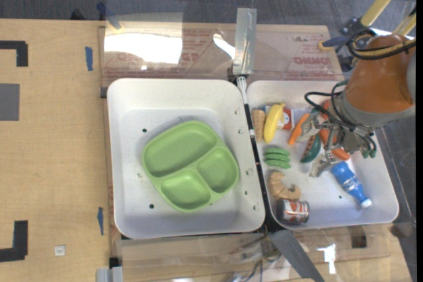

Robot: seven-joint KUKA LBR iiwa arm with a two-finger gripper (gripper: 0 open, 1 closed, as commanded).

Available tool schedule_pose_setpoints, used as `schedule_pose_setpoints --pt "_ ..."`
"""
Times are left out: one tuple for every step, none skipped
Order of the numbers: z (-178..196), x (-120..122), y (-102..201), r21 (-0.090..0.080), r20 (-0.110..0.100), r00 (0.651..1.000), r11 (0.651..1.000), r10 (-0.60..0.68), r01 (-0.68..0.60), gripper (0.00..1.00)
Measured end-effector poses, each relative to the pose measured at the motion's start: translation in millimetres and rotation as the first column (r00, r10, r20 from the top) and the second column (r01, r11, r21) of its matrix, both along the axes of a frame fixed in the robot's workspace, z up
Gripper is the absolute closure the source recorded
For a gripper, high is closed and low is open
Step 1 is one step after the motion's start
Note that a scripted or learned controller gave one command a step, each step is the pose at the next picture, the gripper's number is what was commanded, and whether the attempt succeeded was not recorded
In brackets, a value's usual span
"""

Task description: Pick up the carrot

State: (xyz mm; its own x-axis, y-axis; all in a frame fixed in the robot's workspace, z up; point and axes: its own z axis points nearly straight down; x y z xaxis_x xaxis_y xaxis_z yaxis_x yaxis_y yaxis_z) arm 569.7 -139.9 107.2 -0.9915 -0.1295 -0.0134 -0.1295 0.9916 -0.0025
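Bench: a tan wooden top point(53, 162) carries two shallow white bins side by side, with clear plastic sheeting behind them.
Left bin point(125, 102): holds one green plate with three compartments point(190, 164), sitting a little toward the front and turned at an angle.
Right bin point(380, 191): holds a scatter of small toy foods and containers.
Arm: grey with an orange band point(377, 76), it reaches in from the right and hangs over the back right part of the right bin.
Gripper point(328, 145): dark and metallic, low over the cluttered middle of the right bin; from where I stand I cannot tell how its tips are set, as they blend with the items below.
Carrot point(297, 129): a slim orange piece lying at a slant in the back half of the right bin, just left of the gripper and right of the banana.
Banana point(271, 122): yellow, lying lengthwise near the back left of the right bin.
Green ridged vegetable point(277, 156): just in front of the banana, near the divider.
Dark green piece point(310, 150): slanted, just beside the gripper.
Blue bottle point(349, 183): white cap, lying on its side toward the front right.
Tin can point(293, 211): on its side at the front edge.
Brown pastry-like piece point(284, 187): just behind the can.
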Motion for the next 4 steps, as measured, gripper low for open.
schedule_pose_setpoints --pt "-17.0 35.5 48.3 0.0 0.0 0.998 0.998 0.062 -0.062 0.0" --pt "-1.8 39.9 49.2 -0.003 0.015 0.998 0.998 0.063 -0.063 1.0" --pt "10.1 42.3 50.2 -0.004 0.024 0.998 0.998 0.064 -0.064 1.0" --pt "-15.0 9.6 44.1 -0.005 0.004 0.938 0.938 0.346 -0.346 1.0"
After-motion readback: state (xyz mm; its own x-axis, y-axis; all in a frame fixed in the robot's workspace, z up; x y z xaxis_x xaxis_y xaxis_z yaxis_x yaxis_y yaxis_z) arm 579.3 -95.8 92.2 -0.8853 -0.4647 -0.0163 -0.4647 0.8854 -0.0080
